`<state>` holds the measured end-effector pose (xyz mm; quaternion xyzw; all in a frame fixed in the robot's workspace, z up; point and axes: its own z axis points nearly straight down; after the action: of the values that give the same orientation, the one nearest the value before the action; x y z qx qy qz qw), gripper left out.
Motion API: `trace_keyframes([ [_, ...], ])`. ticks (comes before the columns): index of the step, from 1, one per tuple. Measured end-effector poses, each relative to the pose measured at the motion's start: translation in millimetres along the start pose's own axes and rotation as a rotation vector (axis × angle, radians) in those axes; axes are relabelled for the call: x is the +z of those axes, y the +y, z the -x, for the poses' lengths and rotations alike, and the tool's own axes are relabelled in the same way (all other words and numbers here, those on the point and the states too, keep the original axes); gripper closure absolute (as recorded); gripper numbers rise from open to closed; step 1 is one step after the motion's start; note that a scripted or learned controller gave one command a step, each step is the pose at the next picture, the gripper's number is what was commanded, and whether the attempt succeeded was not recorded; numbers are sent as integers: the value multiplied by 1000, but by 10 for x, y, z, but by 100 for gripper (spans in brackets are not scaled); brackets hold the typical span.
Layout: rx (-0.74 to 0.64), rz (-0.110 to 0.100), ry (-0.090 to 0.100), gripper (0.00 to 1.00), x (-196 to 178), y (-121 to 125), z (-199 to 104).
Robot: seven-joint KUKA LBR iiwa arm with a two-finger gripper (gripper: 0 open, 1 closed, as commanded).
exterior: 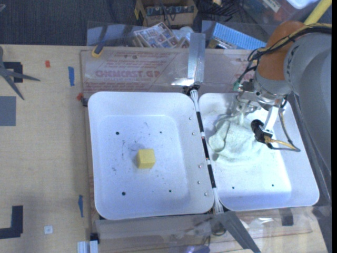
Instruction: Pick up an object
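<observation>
Two shallow white bins face you: a small yellow foam cube (146, 158) sits in the left bin (105, 115), while the two-finger gripper (243, 111) hangs over a crumpled pale cloth (231, 138) in the right bin (295, 186).

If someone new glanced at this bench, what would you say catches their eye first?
Most likely the small yellow foam cube, sitting alone near the middle of the left shallow white bin. Next comes the grey arm's orange band at upper right, with its pincer lowered over a pale crumpled cloth-like object in the right white bin.
</observation>
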<state>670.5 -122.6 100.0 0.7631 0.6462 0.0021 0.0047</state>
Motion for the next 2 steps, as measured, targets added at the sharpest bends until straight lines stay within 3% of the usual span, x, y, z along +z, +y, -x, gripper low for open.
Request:
trace_keyframes([
  [1,144,-13,3,100,-167,-586,-187],
  [2,561,-6,2,100,102,-641,123],
])
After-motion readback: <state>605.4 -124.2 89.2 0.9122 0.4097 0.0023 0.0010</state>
